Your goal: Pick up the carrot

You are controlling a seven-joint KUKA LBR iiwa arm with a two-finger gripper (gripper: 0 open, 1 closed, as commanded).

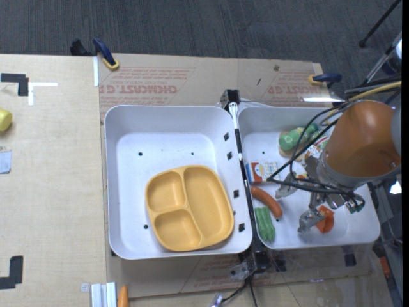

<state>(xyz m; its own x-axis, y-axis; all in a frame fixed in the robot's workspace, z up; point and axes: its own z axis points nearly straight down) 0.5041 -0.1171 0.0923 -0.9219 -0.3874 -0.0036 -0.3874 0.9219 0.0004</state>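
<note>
Carrot (326, 220): orange, right bin (358, 238), mostly hidden beside end effector (311, 220); long axis not discernible. End effector: finger spread cannot be told. Cardboard (147, 82) lettering, reversed, unreadable.

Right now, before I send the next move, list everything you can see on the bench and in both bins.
Tray: one, yellow, three compartments, left bin.
Sausage: one, red-orange, right bin, near the divider.
Green vegetable: one, right bin front, beside the sausage.
Carton: one, white and red, right bin.
Green item: one, right bin back; kind unclear.
Carrot: one, orange, right bin front, at the tool.
Clamps: two, blue, back edge.
Yellow object: one, far left.
Arm: grey, orange band.
Tool: over the carrot.
</note>
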